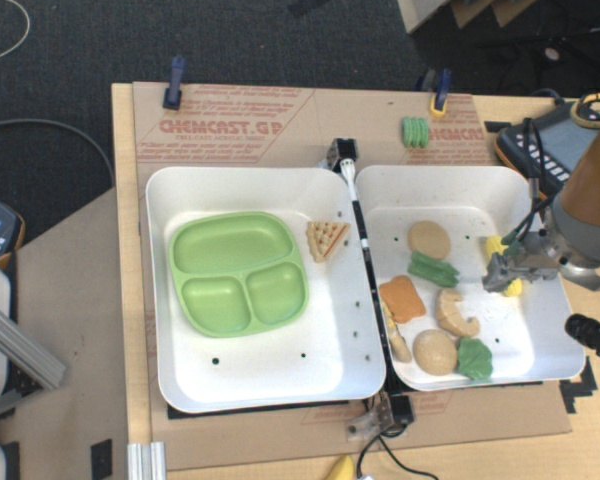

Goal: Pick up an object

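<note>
The right bin [450, 183] holds toy food: a tan round piece [429, 238], a green pod [432, 269], an orange slab [402, 298], a beige curled piece [455, 314], a round bun [434, 351] and a green leafy piece [474, 358]. My gripper [502, 271] hangs low over the bin's right side, right at a small yellow object [510, 287] whose edges peek out beside it. The arm's body hides the fingers, so whether they touch the yellow object is unclear.
The left bin [180, 368] carries a green divided plate [240, 271] and a waffle-patterned wedge [326, 238]. A green ridged toy [415, 132] lies on the cardboard behind the right bin. Blue clamps [174, 83] pin the board's far edge.
</note>
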